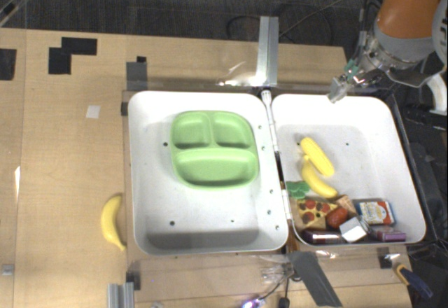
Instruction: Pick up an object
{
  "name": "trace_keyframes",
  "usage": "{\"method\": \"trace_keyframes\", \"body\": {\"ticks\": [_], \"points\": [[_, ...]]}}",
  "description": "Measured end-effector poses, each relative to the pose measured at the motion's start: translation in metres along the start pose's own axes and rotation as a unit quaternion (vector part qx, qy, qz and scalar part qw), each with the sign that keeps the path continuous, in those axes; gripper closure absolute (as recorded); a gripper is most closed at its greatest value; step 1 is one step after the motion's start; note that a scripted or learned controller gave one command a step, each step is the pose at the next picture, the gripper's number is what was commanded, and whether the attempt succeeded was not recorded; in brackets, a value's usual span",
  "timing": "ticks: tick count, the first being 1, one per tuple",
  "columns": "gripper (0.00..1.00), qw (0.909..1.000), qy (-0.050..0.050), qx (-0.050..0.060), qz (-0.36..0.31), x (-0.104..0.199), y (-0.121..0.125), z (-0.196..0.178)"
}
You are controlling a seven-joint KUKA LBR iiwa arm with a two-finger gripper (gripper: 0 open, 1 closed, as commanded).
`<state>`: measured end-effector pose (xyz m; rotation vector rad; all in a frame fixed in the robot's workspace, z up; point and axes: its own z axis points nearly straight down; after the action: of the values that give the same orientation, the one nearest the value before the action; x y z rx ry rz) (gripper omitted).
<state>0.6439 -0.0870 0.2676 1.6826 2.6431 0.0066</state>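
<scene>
The right bin [364,124] holds two yellow bananas, one [316,156] lying just above the other [319,183], left of its centre. Along its near edge lie a toy pizza slice [312,212], a red piece [337,216], a small printed box [376,212], a white block [353,231] and a purple item [390,235]. A green leafy piece [299,190] sits by the lower banana. My gripper [341,89] hangs over the far left corner of the right bin, well apart from all these objects, with nothing seen in it.
A green divided plate [213,148] lies in the left bin [150,180]. A third banana [112,221] rests on the wooden bench left of that bin. A metal post [268,51] stands behind the seam between the bins. Cables run at the right.
</scene>
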Motion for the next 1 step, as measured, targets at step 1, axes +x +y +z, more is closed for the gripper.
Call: {"method": "trace_keyframes", "body": {"ticks": [1], "points": [[1.0, 1.0, 0.002, 0.001, -0.004, 0.0756, 0.0227, 0.0495]]}}
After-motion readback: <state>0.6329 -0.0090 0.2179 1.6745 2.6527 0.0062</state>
